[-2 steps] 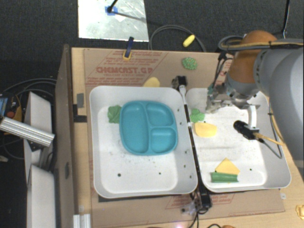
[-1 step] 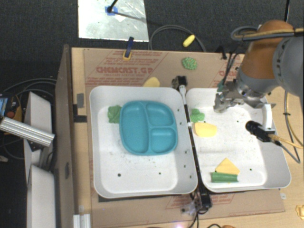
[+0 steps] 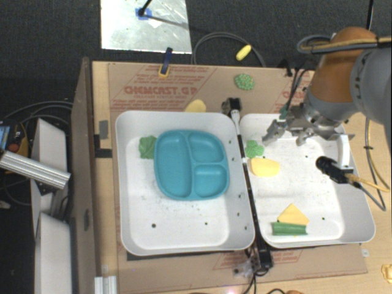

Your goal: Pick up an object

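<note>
Red lettering on the cardboard (image 3: 159,90) reads roughly "CHEMCAST". The gripper (image 3: 288,130) hovers over the right bin (image 3: 343,225) near its back edge, its state impossible to tell. A yellow piece (image 3: 264,167) lies beside the divider; bare floor stretches right.

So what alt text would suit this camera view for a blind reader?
A grey robot arm's gripper hovers over the right white bin, above a pale yellow piece and a yellow wedge; the left white bin holds a blue divided tray.

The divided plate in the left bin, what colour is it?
Light blue, a plain teal-blue divided plate, seen clearly in the camera view lying in the left bin.
</note>
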### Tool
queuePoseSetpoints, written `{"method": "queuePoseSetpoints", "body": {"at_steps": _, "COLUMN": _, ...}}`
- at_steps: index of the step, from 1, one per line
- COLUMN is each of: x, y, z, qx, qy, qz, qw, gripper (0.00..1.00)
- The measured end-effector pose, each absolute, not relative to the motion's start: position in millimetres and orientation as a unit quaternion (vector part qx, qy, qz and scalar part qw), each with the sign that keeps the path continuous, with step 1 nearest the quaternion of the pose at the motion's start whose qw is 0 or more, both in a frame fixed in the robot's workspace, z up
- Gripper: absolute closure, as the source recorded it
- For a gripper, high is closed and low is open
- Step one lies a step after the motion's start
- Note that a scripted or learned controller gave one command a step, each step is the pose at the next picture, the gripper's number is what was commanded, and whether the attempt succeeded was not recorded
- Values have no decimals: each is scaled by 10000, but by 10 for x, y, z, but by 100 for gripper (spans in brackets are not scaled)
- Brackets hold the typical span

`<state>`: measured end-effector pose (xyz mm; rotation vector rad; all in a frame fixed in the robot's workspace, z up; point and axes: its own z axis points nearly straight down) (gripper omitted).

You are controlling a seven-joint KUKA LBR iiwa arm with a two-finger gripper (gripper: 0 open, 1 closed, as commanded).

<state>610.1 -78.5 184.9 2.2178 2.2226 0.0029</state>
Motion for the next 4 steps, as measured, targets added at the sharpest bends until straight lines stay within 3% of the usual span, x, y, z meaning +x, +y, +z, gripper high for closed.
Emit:
{"method": "queuePoseSetpoints", "body": {"at_steps": 1, "x": 6166, "y": -927, "z": 1024, "qx": 7069, "qy": 7073, "qz": -12, "qw": -9, "gripper": 0}}
{"method": "queuePoseSetpoints", "body": {"at_steps": 2, "x": 6554, "y": -899, "z": 847, "qx": 7051, "qy": 7091, "qz": 19, "qw": 19, "gripper": 0}}
{"method": "queuePoseSetpoints", "body": {"at_steps": 3, "x": 6375, "y": -1222, "z": 862, "qx": 7074, "qy": 7068, "qz": 17, "qw": 18, "gripper": 0}}
{"method": "queuePoseSetpoints", "body": {"at_steps": 4, "x": 6115, "y": -976, "z": 867, "qx": 7059, "qy": 7083, "qz": 17, "qw": 23, "gripper": 0}}
